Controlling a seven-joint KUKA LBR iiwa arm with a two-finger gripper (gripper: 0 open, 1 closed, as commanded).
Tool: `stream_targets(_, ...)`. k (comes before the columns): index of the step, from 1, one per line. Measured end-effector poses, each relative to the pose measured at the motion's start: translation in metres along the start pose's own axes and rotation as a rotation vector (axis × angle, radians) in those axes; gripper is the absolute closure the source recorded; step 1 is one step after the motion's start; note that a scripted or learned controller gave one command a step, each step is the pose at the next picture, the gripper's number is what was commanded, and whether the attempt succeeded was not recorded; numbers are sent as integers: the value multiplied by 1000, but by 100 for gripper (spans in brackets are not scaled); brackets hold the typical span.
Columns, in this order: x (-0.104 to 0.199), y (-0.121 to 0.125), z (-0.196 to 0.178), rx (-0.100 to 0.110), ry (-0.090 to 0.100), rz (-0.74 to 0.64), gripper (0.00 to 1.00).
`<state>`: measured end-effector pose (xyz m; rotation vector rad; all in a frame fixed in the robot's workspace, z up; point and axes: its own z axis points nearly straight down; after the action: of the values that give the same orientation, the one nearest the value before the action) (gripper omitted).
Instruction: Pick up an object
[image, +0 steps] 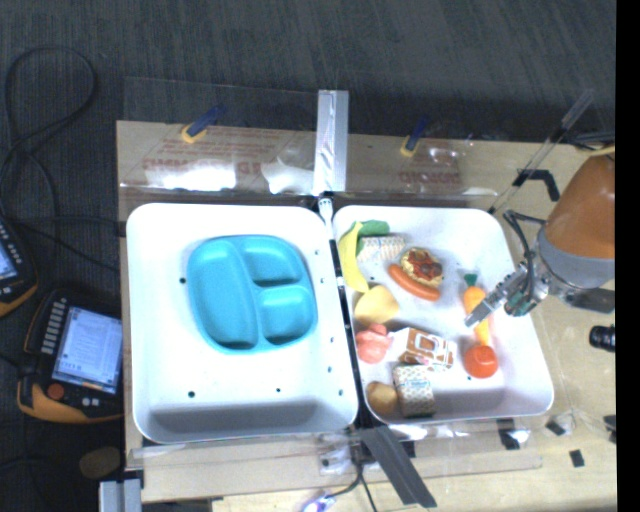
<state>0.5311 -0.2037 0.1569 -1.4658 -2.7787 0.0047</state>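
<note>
The toy carrot (474, 300) lies in the right bin (520, 330), near its right wall. The hand (490, 305) hangs right over it, and I cannot tell if it grips anything. It looks like the reaching step; next it must drop and pinch. The carrot looks smooth, hard plastic. The left bin (160, 400) holds a shiny blue tray (250, 290).

Light: even, fairly bright, from overhead.
Glare: white bins (150, 330) wash out; tape strip (331, 140) at 12 o'clock shines.
Shadows: soft, short.
Focus: slightly soft overall; arm (585, 225) at 3 o'clock blurred.
</note>
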Motion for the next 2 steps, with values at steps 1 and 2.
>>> stream_targets(1, 0, 1, -9, 0, -2, -1, 100)
stream_targets(2, 11, 85, -75, -1, 0, 133, 100)
